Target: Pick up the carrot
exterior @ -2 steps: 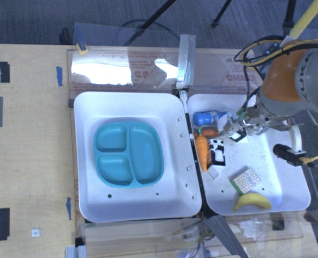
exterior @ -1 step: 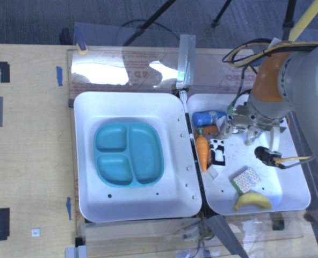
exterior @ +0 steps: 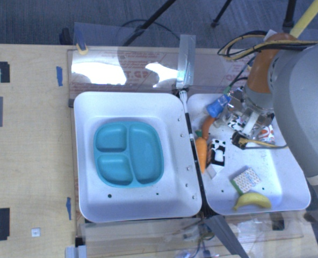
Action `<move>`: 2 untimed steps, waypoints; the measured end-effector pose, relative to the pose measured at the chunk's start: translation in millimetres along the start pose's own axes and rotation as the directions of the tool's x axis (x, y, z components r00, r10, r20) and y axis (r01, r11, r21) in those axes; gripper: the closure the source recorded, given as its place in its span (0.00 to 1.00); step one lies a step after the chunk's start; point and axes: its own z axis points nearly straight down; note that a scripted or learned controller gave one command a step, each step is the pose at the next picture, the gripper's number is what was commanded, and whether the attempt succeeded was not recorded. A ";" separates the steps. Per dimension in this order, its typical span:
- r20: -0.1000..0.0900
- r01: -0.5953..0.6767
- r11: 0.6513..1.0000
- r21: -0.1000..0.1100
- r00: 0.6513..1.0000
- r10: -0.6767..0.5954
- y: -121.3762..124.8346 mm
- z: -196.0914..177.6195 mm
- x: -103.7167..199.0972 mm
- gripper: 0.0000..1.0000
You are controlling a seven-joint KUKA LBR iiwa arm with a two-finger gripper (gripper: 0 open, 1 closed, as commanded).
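The right shallow white plastic bin [exterior: 288,176] holds the grey arm's claw [exterior: 244,127], its opening impossible to judge. The long orange carrot [exterior: 201,152] lies left of and below it, apart, against the bin's left wall.

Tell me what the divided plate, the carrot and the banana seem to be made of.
Divided plate: likely moulded plastic, an even teal colour with a smooth, fairly matte surface and rounded compartment walls.
Carrot: uniform orange with a smooth surface, so probably a plastic toy, though real cannot be ruled out.
Banana: even bright yellow with a faint sheen, likely plastic too.
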 end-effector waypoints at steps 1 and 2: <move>-0.028 -0.081 0.996 -0.022 0.996 0.081 -40.4 -1.7 -6.6 0.00; -0.026 -0.041 0.999 -0.021 0.999 0.040 -64.8 -97.9 -21.5 0.00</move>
